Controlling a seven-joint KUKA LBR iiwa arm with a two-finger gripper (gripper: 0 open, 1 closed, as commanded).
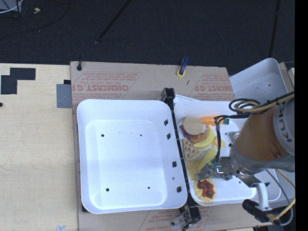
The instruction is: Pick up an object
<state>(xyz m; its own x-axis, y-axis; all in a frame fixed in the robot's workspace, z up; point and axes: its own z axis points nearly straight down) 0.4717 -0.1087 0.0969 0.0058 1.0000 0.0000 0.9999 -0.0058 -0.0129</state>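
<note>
The right bin (pixel 226 196) holds a pile of toy food: a round tan bun (pixel 193 125) on a yellow banana-like piece (pixel 208 139), an orange carrot (pixel 209 120) behind them, a waffle-patterned piece (pixel 190 151), and a yellow disc with red topping (pixel 206 189) at the front. My gripper (pixel 211 171) hangs low over the bin, just above the red-topped disc. The grey arm with its orange band (pixel 257 138) covers the bin's right half.
The left white bin (pixel 86 129) lies beside the right one, a black divider clamp (pixel 174 143) between them. Both rest on a cardboard sheet (pixel 125 83). A blue and yellow clip (pixel 182 67) sits at the cardboard's far edge.
</note>
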